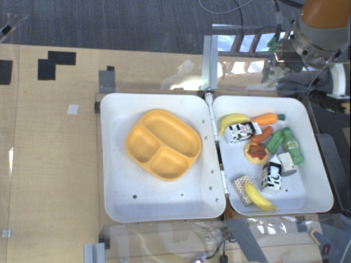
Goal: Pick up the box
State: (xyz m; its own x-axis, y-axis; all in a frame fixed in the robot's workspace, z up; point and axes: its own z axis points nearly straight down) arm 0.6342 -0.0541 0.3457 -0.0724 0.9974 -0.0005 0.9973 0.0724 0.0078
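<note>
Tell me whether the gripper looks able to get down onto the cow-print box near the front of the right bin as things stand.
Probably yes. The gripper is above the right bin's far edge, and the cow-print box shows its top uncovered. A grey-white carton touches it on the far side and a banana lies close, so finger room looks tight.

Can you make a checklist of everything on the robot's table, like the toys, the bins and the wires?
Surface: two shallow white bins, left and right, side by side on a tan wooden bench.
Job's things: two black-and-white cow-print boxes in the right bin, one upper left, one lower.
Clutter: yellow divided plate in the left bin; bananas, carrot, green bottle.
Grippers: gripper above the right bin's far edge.
Cables: thin wire loop.
Surroundings: dark carpet.
</note>
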